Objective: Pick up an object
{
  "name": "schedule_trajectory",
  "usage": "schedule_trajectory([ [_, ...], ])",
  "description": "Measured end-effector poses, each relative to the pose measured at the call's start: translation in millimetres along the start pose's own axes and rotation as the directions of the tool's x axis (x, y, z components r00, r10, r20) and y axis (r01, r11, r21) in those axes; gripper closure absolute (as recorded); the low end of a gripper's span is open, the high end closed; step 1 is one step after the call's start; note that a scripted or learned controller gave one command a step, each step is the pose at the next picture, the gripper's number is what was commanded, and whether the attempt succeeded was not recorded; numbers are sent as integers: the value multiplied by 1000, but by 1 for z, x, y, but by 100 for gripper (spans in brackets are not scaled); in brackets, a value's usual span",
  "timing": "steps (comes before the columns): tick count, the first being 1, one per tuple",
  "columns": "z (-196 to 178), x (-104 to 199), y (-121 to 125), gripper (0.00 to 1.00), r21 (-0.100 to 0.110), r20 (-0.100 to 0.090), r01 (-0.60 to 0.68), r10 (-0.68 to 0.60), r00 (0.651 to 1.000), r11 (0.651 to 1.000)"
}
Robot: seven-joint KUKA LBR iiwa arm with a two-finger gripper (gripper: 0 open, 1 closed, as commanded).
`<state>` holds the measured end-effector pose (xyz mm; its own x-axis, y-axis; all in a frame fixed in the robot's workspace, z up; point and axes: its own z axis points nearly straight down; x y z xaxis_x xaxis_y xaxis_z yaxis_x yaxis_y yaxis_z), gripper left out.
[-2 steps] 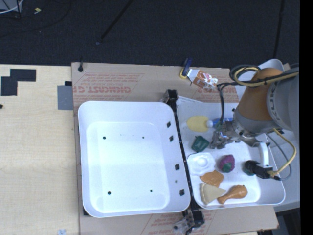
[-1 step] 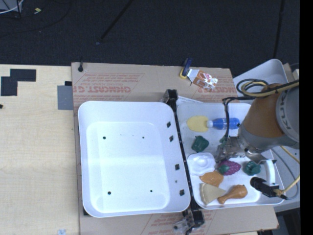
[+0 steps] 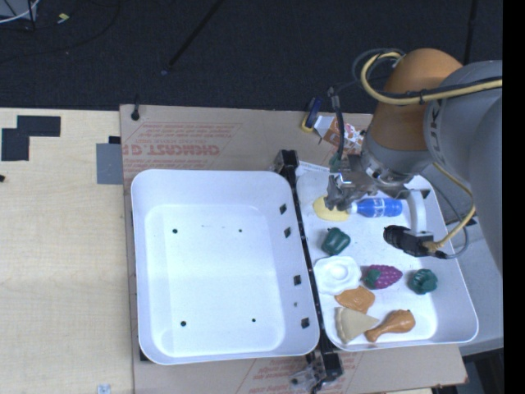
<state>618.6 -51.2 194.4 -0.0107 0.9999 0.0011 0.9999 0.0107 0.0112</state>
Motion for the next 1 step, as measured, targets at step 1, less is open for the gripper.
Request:
schedule_trajectory([
  [1, 49, -32, -35, 100, 20, 1, -13, 13, 1000, 1000],
])
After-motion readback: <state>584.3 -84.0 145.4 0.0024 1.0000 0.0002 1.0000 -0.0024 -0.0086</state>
